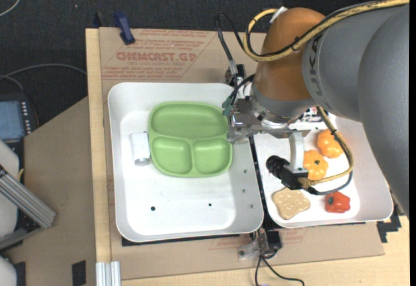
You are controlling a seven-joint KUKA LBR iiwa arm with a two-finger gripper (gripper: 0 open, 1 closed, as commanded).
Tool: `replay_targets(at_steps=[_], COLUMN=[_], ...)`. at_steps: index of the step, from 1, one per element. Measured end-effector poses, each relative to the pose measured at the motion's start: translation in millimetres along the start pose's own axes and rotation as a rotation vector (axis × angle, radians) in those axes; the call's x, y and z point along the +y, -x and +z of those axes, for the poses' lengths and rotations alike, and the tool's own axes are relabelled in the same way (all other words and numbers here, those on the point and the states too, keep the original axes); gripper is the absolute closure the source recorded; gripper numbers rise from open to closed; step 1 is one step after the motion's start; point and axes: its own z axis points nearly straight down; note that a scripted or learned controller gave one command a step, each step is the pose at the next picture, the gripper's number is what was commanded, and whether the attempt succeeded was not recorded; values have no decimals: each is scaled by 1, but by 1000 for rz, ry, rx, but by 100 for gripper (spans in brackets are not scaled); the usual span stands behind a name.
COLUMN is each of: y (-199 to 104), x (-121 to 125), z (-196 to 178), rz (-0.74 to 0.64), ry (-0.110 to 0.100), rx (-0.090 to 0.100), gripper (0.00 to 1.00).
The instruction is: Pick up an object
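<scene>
- Arm (364, 70), grey with an orange band, reached in from the right over much of the right bin (370, 210). We judged the step in hand to be the approach to a grasp, since we saw nothing lifted.
- Cardboard sheet (162, 51) under both bins bore red print that we read as "CHEMCAST G P". The smaller lines beneath it were too blurred for us.
- Left bin (182, 213) held the likeliest target and one small piece.
- Green plate (192, 138), with three compartments, lay flat in the far half of that bin.
- Gripper (237, 121) sat at the plate's right rim, near the wall between the bins. We could not tell whether the claw was spread or pressed together, as the wrist hid it.
- Next move, as we judged it, called for a firm bite on that thin rim, or a shift to a smaller piece.
- Two orange peppers (328, 145), a red piece (337, 201) and a tan toast shape (290, 203) lay in the right bin.
- White block (140, 147) lay just left of the plate.
</scene>
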Motion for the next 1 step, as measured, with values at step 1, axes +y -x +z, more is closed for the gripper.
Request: replay_targets(at_steps=[1], y=[-102], x=[-54], z=[-41], rz=[0], ry=[7], rx=[-1], gripper=[100])
